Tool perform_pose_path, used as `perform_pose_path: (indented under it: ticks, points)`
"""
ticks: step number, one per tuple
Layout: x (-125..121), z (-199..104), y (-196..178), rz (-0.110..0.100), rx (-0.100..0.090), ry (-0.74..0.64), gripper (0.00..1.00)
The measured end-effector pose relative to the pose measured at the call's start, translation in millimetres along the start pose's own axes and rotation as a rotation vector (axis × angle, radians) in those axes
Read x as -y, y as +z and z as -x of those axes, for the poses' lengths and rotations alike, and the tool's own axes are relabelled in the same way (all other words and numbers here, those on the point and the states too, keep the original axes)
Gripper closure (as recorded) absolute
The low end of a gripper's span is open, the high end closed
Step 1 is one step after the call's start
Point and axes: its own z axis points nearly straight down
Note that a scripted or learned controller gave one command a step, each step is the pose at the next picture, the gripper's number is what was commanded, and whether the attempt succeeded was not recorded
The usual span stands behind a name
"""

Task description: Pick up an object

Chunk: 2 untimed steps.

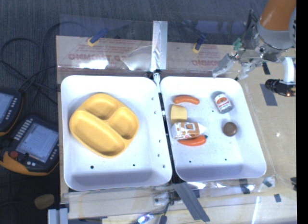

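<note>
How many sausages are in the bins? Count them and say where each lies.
2, both in the right bin: one sausage near the far rim above the cheese block, another sausage just below the snack packet, partly covered by it.

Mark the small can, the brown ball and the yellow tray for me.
small can [222, 102]: camera view, on its label.
brown ball [230, 129]: camera view, on its top.
yellow tray [103, 124]: camera view, on the ridge between compartments.

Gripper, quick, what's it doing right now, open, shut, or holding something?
Gripper: open, holding nothing, poised above the back right corner of the right bin.
</note>
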Motion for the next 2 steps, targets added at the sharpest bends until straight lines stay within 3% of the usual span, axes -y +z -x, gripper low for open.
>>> perform_pose_path:
  ticks: [1, 2]
  points:
    - [14.2, -45.9, 158.1, -0.002, 0.0, 0.0, 0.0]
    - [-3.5, -63.9, 183.8, 0.007, 0.003, 0.001, 0.0]
